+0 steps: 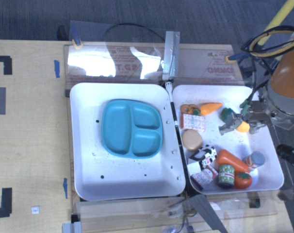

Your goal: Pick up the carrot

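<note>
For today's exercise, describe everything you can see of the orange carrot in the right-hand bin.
The small orange toy carrot looks like smooth plastic, tapered, with green at its left end. It lies flat, roughly sideways, near the far edge of the right shallow white bin, just above the red-and-white patterned packet. The two-finger gripper sits to its lower right, apart from it.

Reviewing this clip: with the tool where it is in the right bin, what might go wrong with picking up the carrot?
1. The tool sits right of the carrot, beside a yellow piece and a dark green item; it might grab those instead.
2. The carrot lies near the bin's far wall, against a small orange item, leaving little room.
</note>
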